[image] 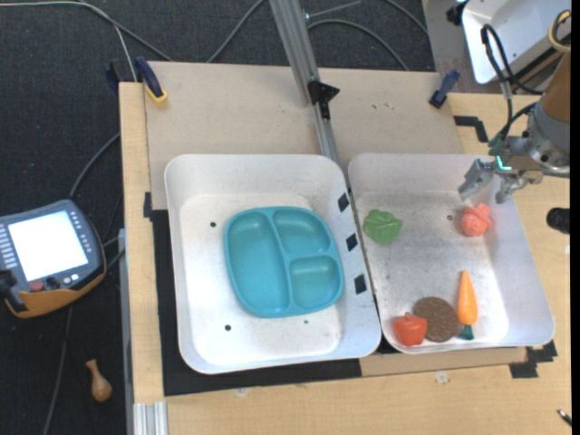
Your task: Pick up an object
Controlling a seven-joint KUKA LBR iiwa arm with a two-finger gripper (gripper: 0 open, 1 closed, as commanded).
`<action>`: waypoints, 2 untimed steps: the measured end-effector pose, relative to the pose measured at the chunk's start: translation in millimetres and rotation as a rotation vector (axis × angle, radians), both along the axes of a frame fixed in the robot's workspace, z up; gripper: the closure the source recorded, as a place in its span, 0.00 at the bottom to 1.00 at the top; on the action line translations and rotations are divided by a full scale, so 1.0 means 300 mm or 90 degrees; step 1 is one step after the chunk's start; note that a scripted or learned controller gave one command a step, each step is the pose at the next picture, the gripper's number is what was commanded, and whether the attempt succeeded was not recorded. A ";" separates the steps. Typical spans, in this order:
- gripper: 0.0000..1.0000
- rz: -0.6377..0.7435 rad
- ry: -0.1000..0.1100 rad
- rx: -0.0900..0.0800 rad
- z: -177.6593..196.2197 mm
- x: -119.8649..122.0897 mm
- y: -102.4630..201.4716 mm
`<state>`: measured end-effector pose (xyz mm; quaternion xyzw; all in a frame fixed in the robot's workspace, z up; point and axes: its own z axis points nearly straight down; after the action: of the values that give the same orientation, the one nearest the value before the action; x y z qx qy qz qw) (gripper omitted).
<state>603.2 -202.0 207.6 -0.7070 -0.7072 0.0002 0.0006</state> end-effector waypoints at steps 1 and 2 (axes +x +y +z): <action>0.00 0.000 -0.001 0.000 0.003 0.001 0.000; 0.00 0.000 0.003 0.001 -0.138 -0.004 0.002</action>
<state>602.0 -201.5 166.2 -0.7068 -0.7074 0.0012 0.0025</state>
